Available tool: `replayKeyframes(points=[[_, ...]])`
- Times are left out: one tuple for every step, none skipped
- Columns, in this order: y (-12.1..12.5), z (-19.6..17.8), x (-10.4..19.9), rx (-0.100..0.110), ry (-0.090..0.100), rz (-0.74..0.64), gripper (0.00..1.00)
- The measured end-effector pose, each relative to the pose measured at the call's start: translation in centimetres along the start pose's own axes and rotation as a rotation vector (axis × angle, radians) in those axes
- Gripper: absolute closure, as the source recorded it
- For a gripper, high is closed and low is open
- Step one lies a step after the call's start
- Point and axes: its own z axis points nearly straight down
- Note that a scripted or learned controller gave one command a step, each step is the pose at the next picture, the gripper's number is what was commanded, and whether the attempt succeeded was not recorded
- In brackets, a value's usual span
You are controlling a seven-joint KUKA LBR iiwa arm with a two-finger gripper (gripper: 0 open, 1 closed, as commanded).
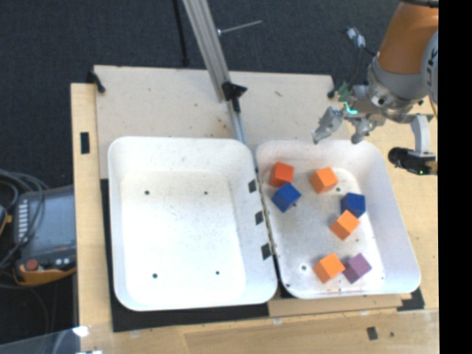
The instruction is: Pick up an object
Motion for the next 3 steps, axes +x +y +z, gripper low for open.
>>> replayKeyframes(points=[[-0.1, 6.3, -0.2, 0.005, 0.001, 0.003, 0.00], [-0.1, 12.5, 0.3, 0.005, 0.001, 0.001, 0.00], [0.4, 12.6, 0.1, -0.015, -0.002, 0.004, 0.00]])
